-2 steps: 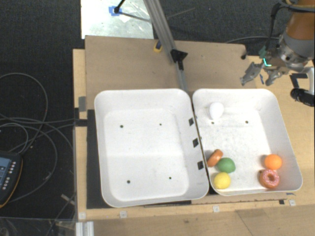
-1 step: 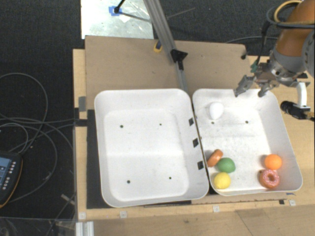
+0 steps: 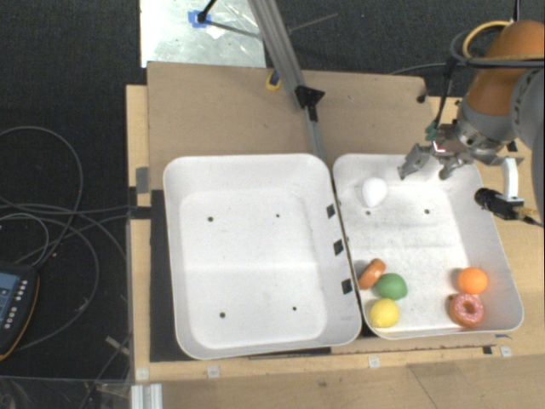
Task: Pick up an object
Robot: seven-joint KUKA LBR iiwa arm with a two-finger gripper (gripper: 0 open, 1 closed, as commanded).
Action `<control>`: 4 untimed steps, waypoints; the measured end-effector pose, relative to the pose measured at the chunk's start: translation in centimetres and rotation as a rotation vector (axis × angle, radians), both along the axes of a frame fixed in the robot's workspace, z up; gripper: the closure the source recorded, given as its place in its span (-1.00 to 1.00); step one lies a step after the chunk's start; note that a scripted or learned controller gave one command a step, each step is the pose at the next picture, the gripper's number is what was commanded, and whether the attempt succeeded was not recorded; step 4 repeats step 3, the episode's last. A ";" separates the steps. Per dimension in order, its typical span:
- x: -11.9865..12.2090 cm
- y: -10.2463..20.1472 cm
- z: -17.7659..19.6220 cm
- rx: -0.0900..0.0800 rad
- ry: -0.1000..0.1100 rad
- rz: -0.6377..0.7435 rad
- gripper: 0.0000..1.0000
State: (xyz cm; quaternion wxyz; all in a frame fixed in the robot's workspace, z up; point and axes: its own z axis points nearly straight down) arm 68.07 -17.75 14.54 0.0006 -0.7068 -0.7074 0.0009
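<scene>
Camera view: gripper point(image 3: 428, 166) hovering over far edge of right bin point(image 3: 498, 258), fingers spread, nothing between them. White ball point(image 3: 374, 192) just beside gripper, nearest candidate. Green ball point(image 3: 391, 285), yellow ball point(image 3: 384, 313), orange ball point(image 3: 472, 280), pink doughnut point(image 3: 466, 309) along bin's near side. Nothing lifted; descent, grasp, lift outstanding.

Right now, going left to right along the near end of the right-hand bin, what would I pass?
Carrot-like orange piece → green ball → pink doughnut. The yellow lemon and orange ball overlap these, so I skip them.
</scene>
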 end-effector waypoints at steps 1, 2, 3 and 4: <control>0.0 0.1 -5.2 0.000 0.000 0.003 -1.00; 0.2 0.0 -3.7 -0.002 -0.008 0.006 1.00; 1.1 0.8 2.3 -0.002 -0.012 0.006 1.00; 1.1 0.8 2.3 -0.002 -0.012 0.006 1.00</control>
